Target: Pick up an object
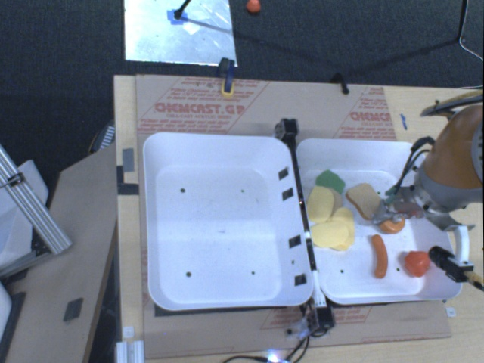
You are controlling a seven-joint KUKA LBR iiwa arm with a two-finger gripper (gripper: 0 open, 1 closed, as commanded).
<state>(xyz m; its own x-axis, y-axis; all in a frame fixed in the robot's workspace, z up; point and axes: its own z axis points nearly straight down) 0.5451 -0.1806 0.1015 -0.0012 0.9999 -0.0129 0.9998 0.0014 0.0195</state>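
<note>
The right bin [355, 151] holds several toy foods. A green piece [330, 180] lies beside yellow pieces [330, 218], with a tan bread slice [364, 200] to their right. Further front lie an orange sausage [380, 255] and a red tomato [417, 263]. My gripper [391, 216] reaches in from the right, low over the bin just right of the bread slice. A small orange ring-shaped piece [391, 225] sits right at its tip. Whether that piece is gripped cannot be made out.
The left bin [219, 218] stands beside the right one, divided by a black-clipped rim [299, 218]. Both rest on a cardboard sheet [204, 104]. A metal plate [180, 21] and a small orange ball [253, 5] lie on the dark floor behind.
</note>
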